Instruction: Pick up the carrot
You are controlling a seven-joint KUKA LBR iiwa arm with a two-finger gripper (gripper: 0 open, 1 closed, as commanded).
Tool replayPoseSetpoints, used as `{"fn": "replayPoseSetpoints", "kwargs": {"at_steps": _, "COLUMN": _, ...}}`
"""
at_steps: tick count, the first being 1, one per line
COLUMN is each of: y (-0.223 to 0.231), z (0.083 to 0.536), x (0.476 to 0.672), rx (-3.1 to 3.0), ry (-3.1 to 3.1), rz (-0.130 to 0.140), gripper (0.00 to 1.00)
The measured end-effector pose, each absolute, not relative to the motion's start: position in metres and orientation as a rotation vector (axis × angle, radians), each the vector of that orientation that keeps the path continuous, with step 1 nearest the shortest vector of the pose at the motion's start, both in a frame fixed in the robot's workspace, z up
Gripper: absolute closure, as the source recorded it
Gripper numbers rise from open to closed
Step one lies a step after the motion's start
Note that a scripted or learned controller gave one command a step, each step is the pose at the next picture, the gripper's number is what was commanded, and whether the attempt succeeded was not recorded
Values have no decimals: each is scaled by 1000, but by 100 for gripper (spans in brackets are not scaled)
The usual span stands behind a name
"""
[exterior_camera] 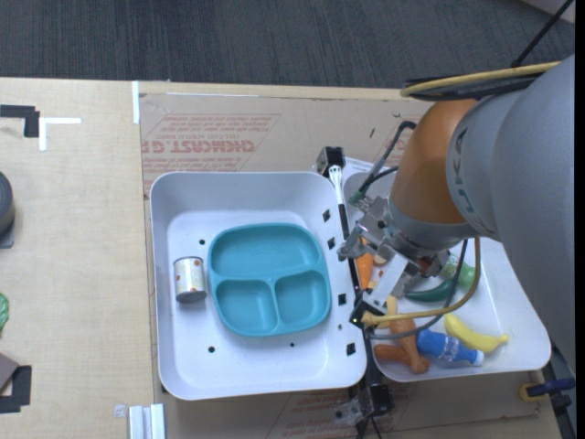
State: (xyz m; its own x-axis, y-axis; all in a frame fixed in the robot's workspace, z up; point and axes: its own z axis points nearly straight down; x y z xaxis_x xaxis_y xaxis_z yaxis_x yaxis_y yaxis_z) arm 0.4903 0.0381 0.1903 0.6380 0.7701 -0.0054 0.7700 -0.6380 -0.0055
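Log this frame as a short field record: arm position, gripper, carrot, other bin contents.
arm: reaches in from the right, over the right bin
gripper: low at the right bin's left edge, beside the carrot
carrot: orange, in the right bin near the divider, partly hidden; grasp cannot be confirmed
right bin, other items: banana, blue bottle, green item, orange-brown item
left bin: teal divided plate, small metal can at its left

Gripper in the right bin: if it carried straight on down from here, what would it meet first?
Probably the orange carrot directly beneath the gripper, near the right white bin's left wall; depth is unclear from this slanted view.
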Motion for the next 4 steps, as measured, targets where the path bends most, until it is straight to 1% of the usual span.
{"fn": "replayPoseSetpoints", "kwargs": {"at_steps": 1, "y": -40, "z": 190, "x": 509, "rx": -3008, "ry": -906, "rz": 8, "gripper": 0}}
{"fn": "replayPoseSetpoints", "kwargs": {"at_steps": 2, "y": 55, "z": 191, "x": 478, "rx": -2927, "ry": -1134, "rz": 10, "gripper": 0}}
{"fn": "replayPoseSetpoints", "kwargs": {"at_steps": 3, "y": 54, "z": 199, "x": 479, "rx": -2923, "ry": -1142, "rz": 16, "gripper": 100}}
{"fn": "replayPoseSetpoints", "kwargs": {"at_steps": 4, "y": 34, "z": 191, "x": 480, "rx": -3078, "ry": -624, "rz": 6, "gripper": 100}}
